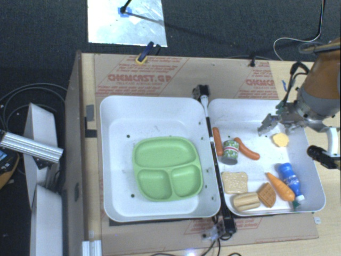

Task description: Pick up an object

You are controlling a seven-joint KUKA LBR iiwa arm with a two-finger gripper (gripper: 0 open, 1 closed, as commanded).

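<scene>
Two white bins sit side by side on my bench, and the right bin (319, 199) carries all the loose items. I see the gripper (268, 125) hovering over the upper right part of that bin, its fingers spread with nothing between them. A pale yellow, rounded piece (280, 140) lies just beside the fingertips, below and to the right of them, near the bin's right wall.

Further left, a long orange-red sausage (217, 142) runs along the dividing wall, and a small green-labelled can (230, 150) stands next to it. A second sausage (247, 150) lies slanted, touching or almost touching the can. Lower down I make out a square cracker (235, 182), a bread roll (245, 201), a brown waffle-like piece (267, 195), an orange carrot (279, 187) and a blue bottle (290, 180) with a white cap. Those last three crowd the lower right corner, the carrot leaning against the bottle.

The upper stretch of the right bin, left of the gripper, is bare white floor, so there is open room there. The left bin (114, 127) holds a glossy green divided tray (167, 168) with three compartments, set low in the bin. Printed cardboard (160, 73) lies under both bins.
</scene>
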